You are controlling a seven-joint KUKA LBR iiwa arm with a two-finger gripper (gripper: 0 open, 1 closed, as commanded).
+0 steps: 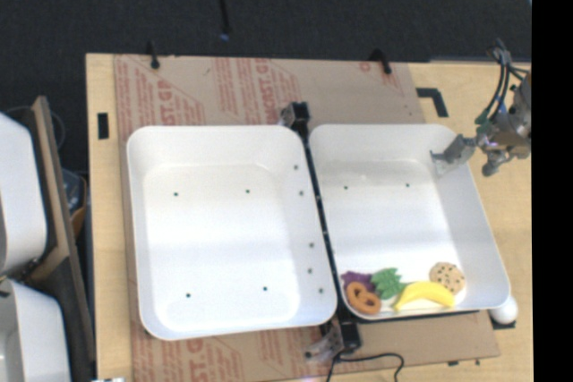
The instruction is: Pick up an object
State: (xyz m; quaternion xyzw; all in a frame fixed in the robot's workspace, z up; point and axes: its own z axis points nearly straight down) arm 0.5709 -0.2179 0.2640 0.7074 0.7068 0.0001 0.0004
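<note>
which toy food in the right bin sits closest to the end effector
The round chocolate-chip cookie, rightmost of the cluster; the banana, green leafy piece and pretzel lie farther left.

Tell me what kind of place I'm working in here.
Most likely a robotics lab test bench for pick-up trials. Two white bins sit side by side on a wooden board, toy food lies in the right bin's near corner, and the gripper reaches in over the right bin's far corner.
</note>
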